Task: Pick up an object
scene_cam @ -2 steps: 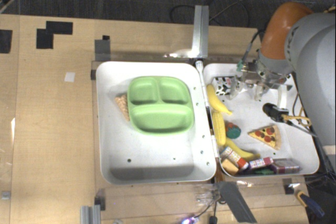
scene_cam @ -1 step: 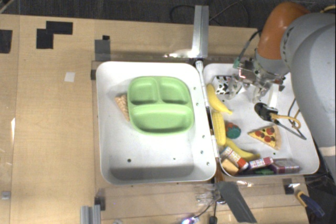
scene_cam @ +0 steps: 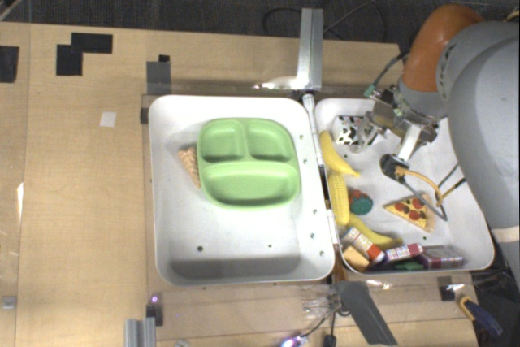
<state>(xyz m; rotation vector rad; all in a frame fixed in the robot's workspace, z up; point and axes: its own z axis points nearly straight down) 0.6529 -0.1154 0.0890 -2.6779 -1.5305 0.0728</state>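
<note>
Camera view: tool (scene_cam: 382, 144) over right bin (scene_cam: 474, 233), opening unclear; nothing visibly held.

My single fixed camera: mounted above surface (scene_cam: 73, 199), looking down at slant, mid-range; both white bins (scene_cam: 162, 199) in frame, arm (scene_cam: 479, 93) entering from right.

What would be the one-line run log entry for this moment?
end effector: over right bin, nothing seen held | banana: by divider | pizza slice: untouched | green tray: left bin
</note>
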